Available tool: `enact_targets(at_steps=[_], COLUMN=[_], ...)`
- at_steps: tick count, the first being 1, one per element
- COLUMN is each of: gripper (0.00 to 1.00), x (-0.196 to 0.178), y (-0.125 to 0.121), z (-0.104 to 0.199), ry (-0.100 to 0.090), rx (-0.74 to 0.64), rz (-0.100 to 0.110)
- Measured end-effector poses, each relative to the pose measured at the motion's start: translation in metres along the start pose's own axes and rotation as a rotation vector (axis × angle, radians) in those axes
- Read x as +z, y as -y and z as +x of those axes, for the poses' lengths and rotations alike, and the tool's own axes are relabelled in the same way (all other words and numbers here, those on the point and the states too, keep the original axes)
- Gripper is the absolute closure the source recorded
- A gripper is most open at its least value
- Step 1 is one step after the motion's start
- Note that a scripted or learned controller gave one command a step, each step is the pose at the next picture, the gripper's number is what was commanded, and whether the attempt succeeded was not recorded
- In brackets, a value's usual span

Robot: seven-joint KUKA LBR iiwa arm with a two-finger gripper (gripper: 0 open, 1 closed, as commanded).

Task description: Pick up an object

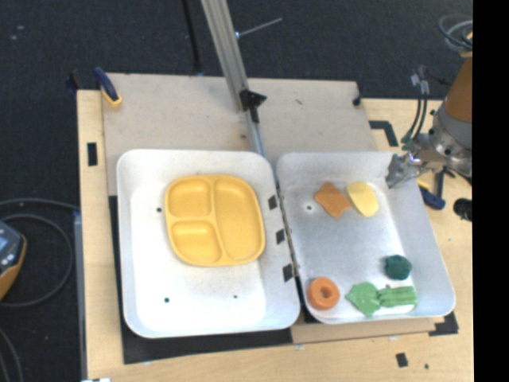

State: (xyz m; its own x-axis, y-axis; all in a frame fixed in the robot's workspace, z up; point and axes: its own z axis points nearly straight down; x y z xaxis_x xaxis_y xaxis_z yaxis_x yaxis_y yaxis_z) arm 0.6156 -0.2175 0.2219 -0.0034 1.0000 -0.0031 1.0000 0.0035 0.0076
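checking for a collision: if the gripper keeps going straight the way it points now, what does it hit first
The gripper points left over the right bin's far edge. Straight on, the yellow object looks first in line, beside the orange-brown piece; its height is unclear.

From my remote station, the arm is cut off by the right edge just beyond the tool, whose fingers are too small to resolve.
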Motion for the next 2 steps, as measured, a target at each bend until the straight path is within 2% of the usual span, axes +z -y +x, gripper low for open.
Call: enact_targets(at_steps=[1,2], gripper=[1.00,1.00], x=[-0.010,-0.015], y=[-0.001,-0.002], z=[-0.001,0.061], ry=[-0.002,-0.004], rx=[-0.002,-0.004], rz=[0.004,0.006])
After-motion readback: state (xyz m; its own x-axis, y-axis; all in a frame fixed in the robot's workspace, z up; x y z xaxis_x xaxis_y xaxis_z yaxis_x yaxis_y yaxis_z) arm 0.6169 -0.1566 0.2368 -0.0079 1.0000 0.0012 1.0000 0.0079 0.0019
